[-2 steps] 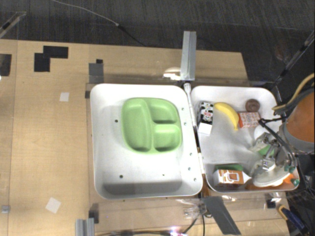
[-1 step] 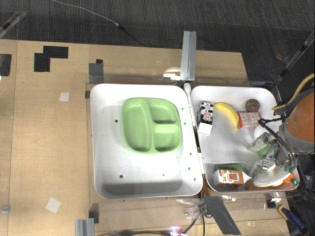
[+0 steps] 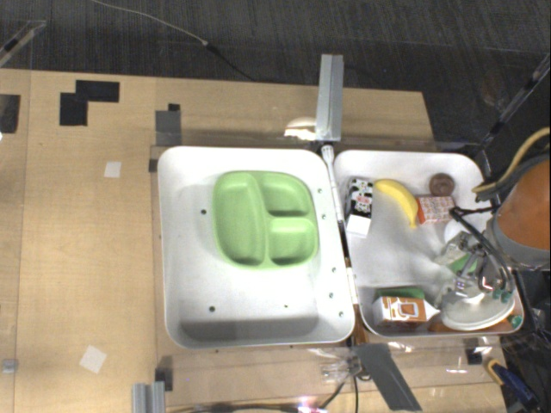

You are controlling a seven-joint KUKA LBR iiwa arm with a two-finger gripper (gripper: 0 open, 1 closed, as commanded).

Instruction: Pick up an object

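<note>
I am at the approach step, low in the right bin point(image 3: 405, 163) near its front right corner, and nothing is lifted yet. My gripper point(image 3: 469, 274) hangs over a white plate point(image 3: 473, 315) that lies against that corner; whether my fingers are apart or together I cannot tell (too much clutter there). The next move calls for choosing one object and settling squarely over it. The plate looks thin and flat, a poor edge to pinch. A small orange carton point(image 3: 403, 309) lies at the front edge and a yellow banana point(image 3: 398, 198) near the back edge, curved and smooth.
</note>
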